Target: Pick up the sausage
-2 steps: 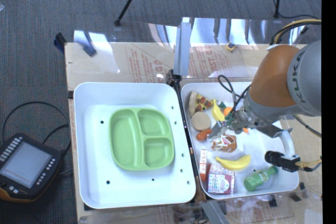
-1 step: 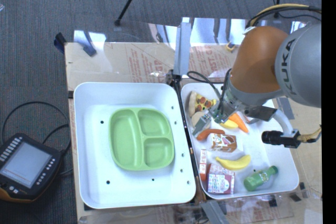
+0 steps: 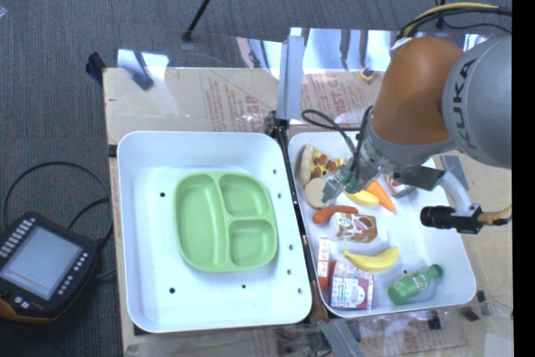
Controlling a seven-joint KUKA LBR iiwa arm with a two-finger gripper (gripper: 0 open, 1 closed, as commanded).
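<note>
Crowding worries me: my tool (image 3: 344,180), grip state unclear, hangs over the sausage (image 3: 333,213), carrot (image 3: 380,195) at three o'clock inviting a mis-grab.

- The arm (image 3: 481,100) has a smooth, rounded grey shell.
- White "KUKA" letters run down the grey shell, cut off by the curve.
- A broad, glossy orange band (image 3: 422,88) sits above the wrist, domed like a ball.
- Below the band is a short grey wrist ring.
- Yellow and black cables (image 3: 443,12) loop over the top of the band.
- Thin black wires trail near the wrist.
- The gripper (image 3: 344,180) is small, dark metal with pale parts.
</note>
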